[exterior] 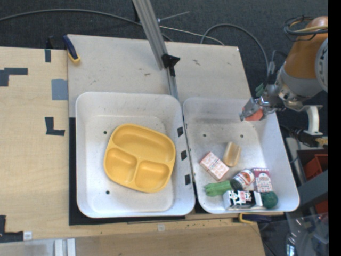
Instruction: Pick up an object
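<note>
A pale tan rounded block (232, 153), the likeliest thing to pick, is lying by itself near the middle of the shallow white right-hand bin (281, 159), apart from the clutter along the bin's near edge. I am hovering my fingers (254, 111) over that bin's far right corner, well apart from the block. From this slant I cannot tell whether they are open or closed. A red-orange patch is showing at their tip, and I cannot say whether it is an object or part of my own hardware.

A pink-and-white checked box (214, 166) is sitting just beside the block. Nearer the front rim, a small round tin (244, 179), a red-and-white packet (262, 180), a black-and-white carton (242, 198), a green leafy piece (217, 188) and a dark green ball (270, 199) are crowding together, several of them touching. A yellow plastic compartment tray (139, 158) is resting in the shallow white left-hand bin (81, 143) on the table (106, 63).

As I am judging it, the step in hand is the approach. To do it well, I am planning to travel in over the block, line my fingers up across its narrow width, and come straight down with room on the checked-box side. The front pile is looking risky: neighbours there are likely to jam a descent or get nudged away. The block's rounded shape may slip, so a centred, low grip is seeming wise before lifting.
</note>
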